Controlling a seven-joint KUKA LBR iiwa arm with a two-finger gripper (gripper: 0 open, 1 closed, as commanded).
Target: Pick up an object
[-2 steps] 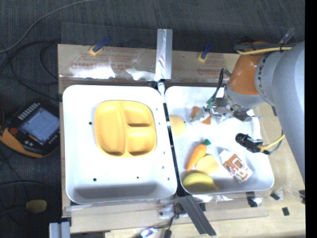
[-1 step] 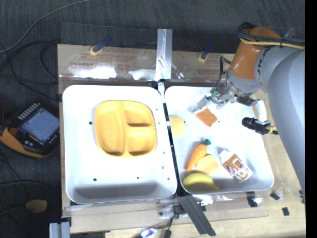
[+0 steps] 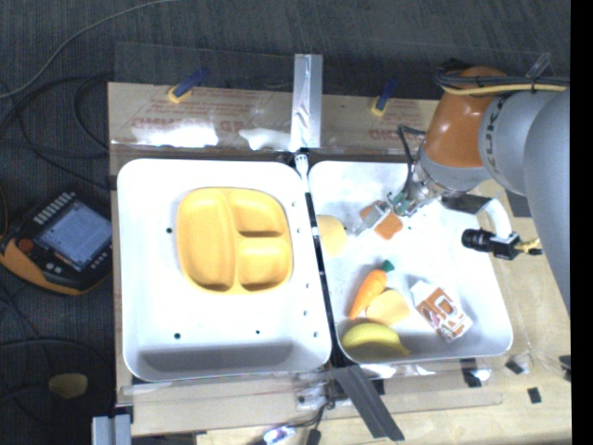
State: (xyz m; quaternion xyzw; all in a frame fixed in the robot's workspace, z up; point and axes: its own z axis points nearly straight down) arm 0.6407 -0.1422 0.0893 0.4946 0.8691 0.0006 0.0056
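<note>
- One gripper (image 3: 387, 217) we see low in the right bin (image 3: 496, 299), reached in from the right under the grey arm (image 3: 528, 146) with its orange band (image 3: 459, 133).
- Between its tips we see a small orange block (image 3: 388, 227); whether the tips actually pinch it we cannot tell.
- Just left of the block lies a pale round fruit (image 3: 329, 235), against the bin's left wall.
- Nearer the front we find a carrot (image 3: 368, 290), touching a pale yellow piece (image 3: 391, 309), with a banana (image 3: 372, 339) below them.
- Right of those lies a white carton (image 3: 441, 311), tilted.
- Across the divider, the left bin (image 3: 148, 341) holds a yellow tray (image 3: 233, 239) with compartments.
- Off the bench at far left, we see a pendant (image 3: 57, 239) on the floor.
</note>
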